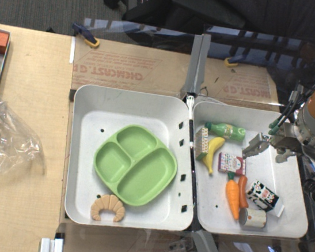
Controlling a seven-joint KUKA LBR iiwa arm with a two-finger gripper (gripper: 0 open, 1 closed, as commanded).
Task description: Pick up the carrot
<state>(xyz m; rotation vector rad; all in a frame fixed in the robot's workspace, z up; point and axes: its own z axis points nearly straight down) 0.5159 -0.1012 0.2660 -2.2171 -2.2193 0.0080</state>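
Observation:
The orange carrot (232,198) lies lengthwise in the right bin (291,229), toward its front, green top pointing to the back. A thin red item (242,190) rests against its right side. My gripper (269,150) hangs over the bin's back right part, up and to the right of the carrot and well apart from it. Its two fingers (254,146) are spread, so it is open with nothing between them.
The right bin also holds a green bottle (225,130), a banana (212,152), a small red-and-white pack (231,163), a black-and-white carton (262,196) and a grey can (253,217). In the left bin (80,158) are a green divided plate (135,165) and a croissant (107,207).

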